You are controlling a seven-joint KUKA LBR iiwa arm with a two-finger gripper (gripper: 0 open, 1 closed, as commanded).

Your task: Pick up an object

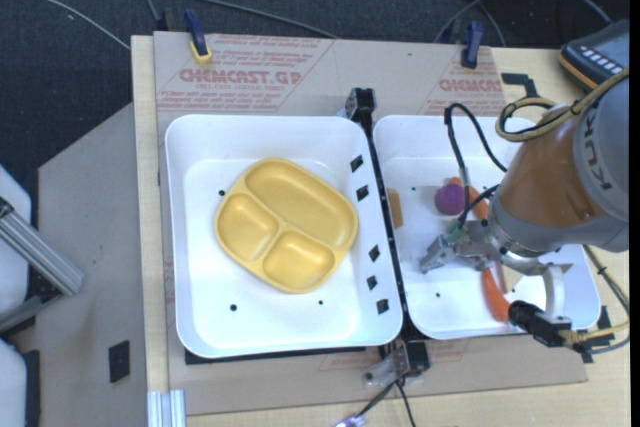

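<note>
Two white bins sit side by side on the bench. The left bin (190, 215) has one thing in it: a yellow divided plate (286, 224) with three compartments, lying flat roughly in the middle, a bit toward the bin's far edge.

The right bin (425, 310) is where the action is. I count three small things in there: one purple ball (450, 198) near the middle, one small brown block (395, 208) just inside the left wall, and one orange carrot-looking piece (493, 296) toward the near edge, partly tucked under the arm. There's another bit of orange touching the ball on its right, can't tell if it's a separate item.

The arm (560, 185) hangs over the right half of that bin, and the gripper (440, 253) sits low above the bin floor, between the ball and the near edge, not touching the ball. Its metal fingers (432, 260) look spread a little, with nothing between them as far as I can see.

Two blue clamps, one (198, 39) and another (471, 43), grip the board at the bench's far edge.
</note>
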